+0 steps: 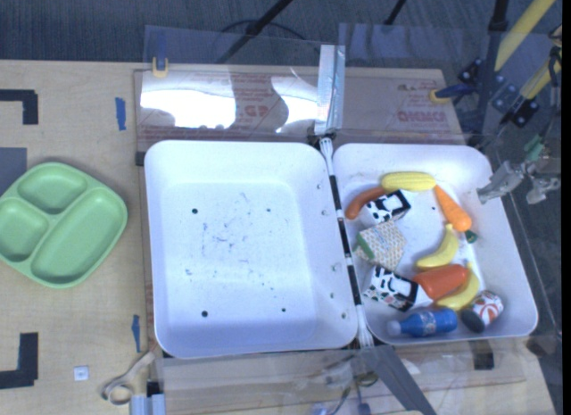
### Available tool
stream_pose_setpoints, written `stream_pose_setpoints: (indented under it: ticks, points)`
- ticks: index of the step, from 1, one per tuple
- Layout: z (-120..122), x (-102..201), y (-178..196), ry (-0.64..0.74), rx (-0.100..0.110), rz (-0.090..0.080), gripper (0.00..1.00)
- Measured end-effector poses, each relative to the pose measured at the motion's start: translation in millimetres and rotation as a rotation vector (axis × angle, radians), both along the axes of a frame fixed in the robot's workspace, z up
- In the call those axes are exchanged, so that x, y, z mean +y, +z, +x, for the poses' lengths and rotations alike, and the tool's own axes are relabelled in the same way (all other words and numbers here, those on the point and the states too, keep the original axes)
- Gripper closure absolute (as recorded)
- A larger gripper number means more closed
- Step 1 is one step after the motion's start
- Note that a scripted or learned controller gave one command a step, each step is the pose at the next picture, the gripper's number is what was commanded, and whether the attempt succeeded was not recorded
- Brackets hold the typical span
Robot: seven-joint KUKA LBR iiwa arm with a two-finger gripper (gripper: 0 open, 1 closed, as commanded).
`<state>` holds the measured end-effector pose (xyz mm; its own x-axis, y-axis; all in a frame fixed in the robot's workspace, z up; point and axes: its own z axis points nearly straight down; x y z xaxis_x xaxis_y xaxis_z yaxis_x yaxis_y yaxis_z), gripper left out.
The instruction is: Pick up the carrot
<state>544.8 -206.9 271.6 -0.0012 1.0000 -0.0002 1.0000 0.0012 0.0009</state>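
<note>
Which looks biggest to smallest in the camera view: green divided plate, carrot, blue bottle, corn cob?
1. green divided plate, by far the largest.
2. carrot, blue bottle and corn cob: these look much alike in length, so I won't rank them.

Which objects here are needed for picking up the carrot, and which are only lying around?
Needed: carrot in the right bin; gripper at that bin's far right corner.

Lying around: corn cob, banana, blue bottle, green divided plate, left bin.
</note>
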Motion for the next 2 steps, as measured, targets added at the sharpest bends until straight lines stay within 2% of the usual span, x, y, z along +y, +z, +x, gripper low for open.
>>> stream_pose_setpoints:
  ticks: [1,2]
  points:
    - [1.1,0.0,10.5,0.001,-0.003,-0.001,1.0]
    - [1.0,0.0,10.4,0.001,-0.003,-0.001,0.0]
